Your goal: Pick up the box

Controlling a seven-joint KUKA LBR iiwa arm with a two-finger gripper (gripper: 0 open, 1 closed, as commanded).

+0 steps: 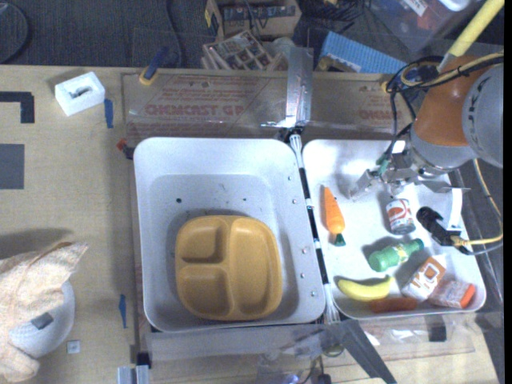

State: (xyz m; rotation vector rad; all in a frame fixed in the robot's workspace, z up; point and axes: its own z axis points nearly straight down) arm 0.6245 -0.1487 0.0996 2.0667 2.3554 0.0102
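Orange-and-white box [428, 277] lies tilted at near right of right bin [336, 157], long axis slanting far-right to near-left, between green bottle [393, 254] and orange packet [458, 295]. Sits well nearward of gripper [382, 177], beyond small can [398, 214]. Jaws spread wide, holding nothing.
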